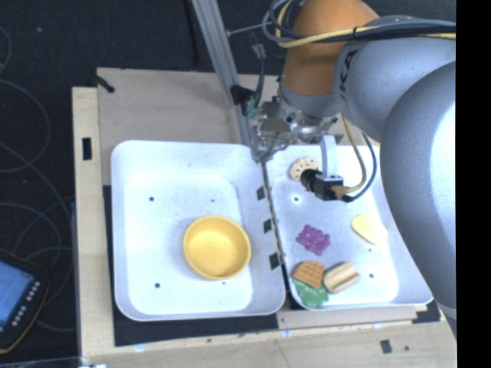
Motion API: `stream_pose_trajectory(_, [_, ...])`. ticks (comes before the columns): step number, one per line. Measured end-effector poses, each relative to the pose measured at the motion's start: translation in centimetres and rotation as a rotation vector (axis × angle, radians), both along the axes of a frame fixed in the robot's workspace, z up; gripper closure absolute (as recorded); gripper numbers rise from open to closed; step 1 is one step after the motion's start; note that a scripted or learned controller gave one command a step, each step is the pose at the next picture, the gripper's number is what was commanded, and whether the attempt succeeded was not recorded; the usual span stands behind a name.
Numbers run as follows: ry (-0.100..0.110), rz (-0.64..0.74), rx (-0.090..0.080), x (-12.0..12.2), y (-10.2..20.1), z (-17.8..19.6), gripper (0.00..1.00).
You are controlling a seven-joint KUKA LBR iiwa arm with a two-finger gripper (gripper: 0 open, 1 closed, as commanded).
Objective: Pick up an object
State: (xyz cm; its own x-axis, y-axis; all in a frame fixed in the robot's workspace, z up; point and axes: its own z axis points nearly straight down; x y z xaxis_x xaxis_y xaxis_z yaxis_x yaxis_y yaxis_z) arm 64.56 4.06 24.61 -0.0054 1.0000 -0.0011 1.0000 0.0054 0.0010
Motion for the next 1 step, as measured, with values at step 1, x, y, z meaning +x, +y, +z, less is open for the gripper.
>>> stream_pose_trajectory(1, [0.0,0.0,0.0,0.37,4.83,-1.33,1.0])
